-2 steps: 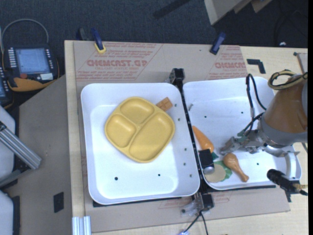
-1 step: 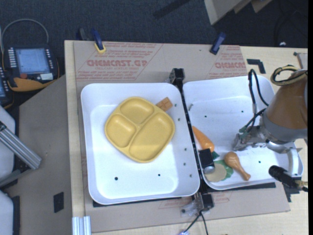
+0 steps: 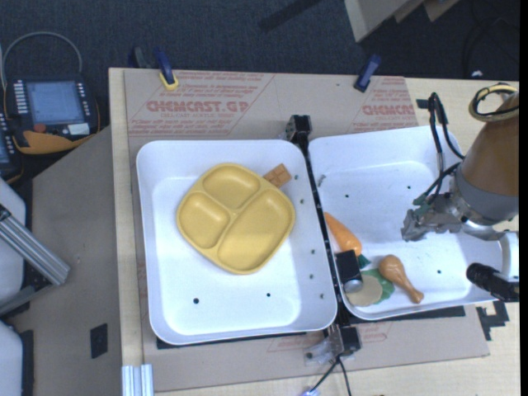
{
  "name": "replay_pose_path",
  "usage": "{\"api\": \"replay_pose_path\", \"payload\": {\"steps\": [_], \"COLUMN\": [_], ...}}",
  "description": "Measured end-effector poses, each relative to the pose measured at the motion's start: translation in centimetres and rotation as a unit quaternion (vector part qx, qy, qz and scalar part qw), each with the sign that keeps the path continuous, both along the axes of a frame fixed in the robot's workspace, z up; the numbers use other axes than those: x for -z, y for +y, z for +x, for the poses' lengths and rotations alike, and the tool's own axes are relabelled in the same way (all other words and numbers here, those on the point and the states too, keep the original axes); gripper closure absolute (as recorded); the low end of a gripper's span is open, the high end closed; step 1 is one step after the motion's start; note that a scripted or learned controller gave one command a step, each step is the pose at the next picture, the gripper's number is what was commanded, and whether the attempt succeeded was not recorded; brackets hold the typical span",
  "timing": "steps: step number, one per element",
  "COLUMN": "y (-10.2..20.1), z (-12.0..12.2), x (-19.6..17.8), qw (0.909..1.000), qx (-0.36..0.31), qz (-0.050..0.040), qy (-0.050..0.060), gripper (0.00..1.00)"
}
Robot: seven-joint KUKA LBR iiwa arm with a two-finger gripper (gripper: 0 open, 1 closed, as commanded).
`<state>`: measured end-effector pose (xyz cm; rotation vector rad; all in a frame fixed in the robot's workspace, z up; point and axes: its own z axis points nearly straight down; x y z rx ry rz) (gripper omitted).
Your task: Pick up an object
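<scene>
A grey robot arm (image 3: 488,167) with an orange band reaches in from the right, over the right-hand white bin (image 3: 371,159). Its claw (image 3: 419,221) hangs above bare bin floor near the middle right of that bin. The claw is small and seen from above, so whether it is spread or pressed together cannot be told; nothing is seen pinched in it.

Nearer the viewer and to the claw's left lie the things it could pick up. A toy chicken drumstick (image 3: 401,276), tan and brown, lies closest, pointing toward the near right corner. Just left of it sits a greenish round piece (image 3: 371,292), partly under a small black and silver object (image 3: 349,270) against the bin's left wall. Farther along that wall lies an orange carrot (image 3: 342,233).

The left bin (image 3: 165,246) holds a yellow divided plate (image 3: 236,217), with a small brown block (image 3: 277,175) at its far right edge.

To grasp well, the claw would likely need to travel toward the near left, centre over the drumstick's narrow shaft, turn across its length, then descend. The drumstick seems the easiest choice, since it lies apart from the walls.
</scene>
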<state>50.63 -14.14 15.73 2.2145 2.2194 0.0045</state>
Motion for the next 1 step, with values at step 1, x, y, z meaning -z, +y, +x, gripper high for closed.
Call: {"api": "replay_pose_path", "payload": {"steps": [1], "y": [0.98], "z": [0.29], "x": [-5.7], "qw": [1.0], "qx": [0.0], "qz": [0.0001], "qy": [-0.001], "gripper": [1.0]}}
